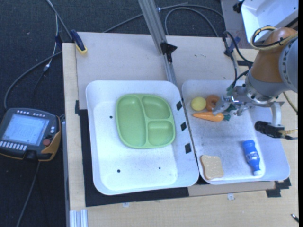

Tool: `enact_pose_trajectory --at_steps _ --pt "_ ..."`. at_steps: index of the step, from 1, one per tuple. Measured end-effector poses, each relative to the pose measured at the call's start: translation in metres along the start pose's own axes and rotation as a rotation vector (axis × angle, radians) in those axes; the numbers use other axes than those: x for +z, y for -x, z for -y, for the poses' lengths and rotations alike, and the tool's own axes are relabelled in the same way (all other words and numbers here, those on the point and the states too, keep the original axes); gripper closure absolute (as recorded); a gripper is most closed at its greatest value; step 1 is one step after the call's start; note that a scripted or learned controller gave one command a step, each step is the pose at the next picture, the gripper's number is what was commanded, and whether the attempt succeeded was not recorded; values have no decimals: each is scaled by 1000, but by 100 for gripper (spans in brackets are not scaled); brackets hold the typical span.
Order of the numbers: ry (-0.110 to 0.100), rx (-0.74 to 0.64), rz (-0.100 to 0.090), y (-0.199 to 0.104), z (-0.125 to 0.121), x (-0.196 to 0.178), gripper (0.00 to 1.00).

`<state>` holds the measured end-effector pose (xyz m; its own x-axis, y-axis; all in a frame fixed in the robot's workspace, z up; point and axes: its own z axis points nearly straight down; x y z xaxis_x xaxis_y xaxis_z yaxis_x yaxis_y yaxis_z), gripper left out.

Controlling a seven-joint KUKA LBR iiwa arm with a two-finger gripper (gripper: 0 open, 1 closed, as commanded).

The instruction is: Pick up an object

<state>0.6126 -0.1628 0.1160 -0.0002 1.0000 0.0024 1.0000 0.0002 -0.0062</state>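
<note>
The carrot (209, 117) lies in the right-hand bin (279, 167), on its side, with the thick end directly at the gripper (226, 111) and the tip pointing away from it toward the bin divider. The view does not resolve whether the gripper grasps the carrot or is released; the fingertips blur into the carrot's end.

Just beyond the carrot from the gripper sit a yellow ball (199, 103) and, touching it, an orange ring-shaped item (212, 101).

Nearer the camera than the gripper, a blue bottle (251, 157) lies flat, and a slice of toast (211, 167) rests at the bin's front corner.

Well apart from the gripper, past the divider, the left-hand bin (104, 174) holds a green sectioned plate (145, 121).
</note>
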Motion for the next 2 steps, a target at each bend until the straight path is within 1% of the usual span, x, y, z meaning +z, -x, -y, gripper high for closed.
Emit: enact_pose_trajectory --at_steps 1,2 --pt "8 0 2 0 -2 -15 100" --pt "12 -1 4 -3 2 -61 100"
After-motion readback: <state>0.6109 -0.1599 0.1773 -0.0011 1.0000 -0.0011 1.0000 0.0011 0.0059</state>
